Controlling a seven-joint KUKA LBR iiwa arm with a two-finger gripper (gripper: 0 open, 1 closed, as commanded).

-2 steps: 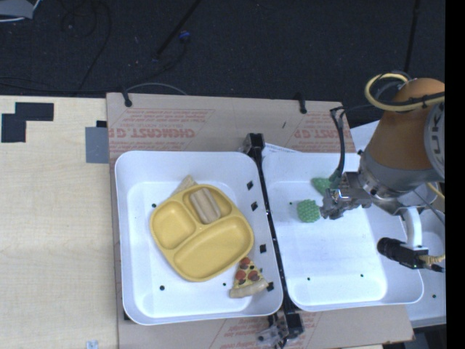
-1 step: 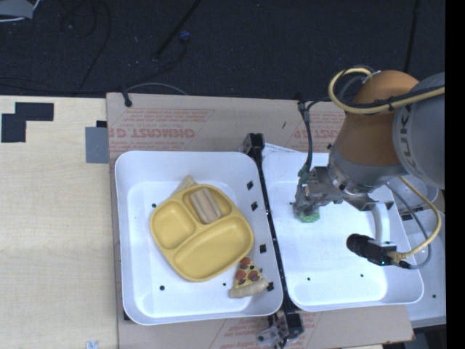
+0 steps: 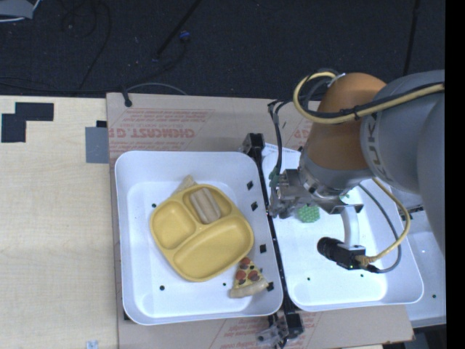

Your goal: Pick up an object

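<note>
My gripper [image 3: 289,199] hangs low over the left side of the right bin [image 3: 363,289], close to the wall between the two bins. A small green object [image 3: 309,214] lies on the bin floor right beside it, partly hidden under the wrist. I cannot tell whether the gripper touches it. In the left bin [image 3: 138,267] sits a yellow divided plate [image 3: 211,249] with a tan bun-like piece [image 3: 205,205] in its upper compartment. A toy pizza slice [image 3: 248,278] lies by the plate's lower right corner.
The grey arm with its orange band [image 3: 349,122] covers the upper part of the right bin. A black part on a yellow cable [image 3: 341,253] hangs from the arm over the bin floor. Cardboard lies under both bins.
</note>
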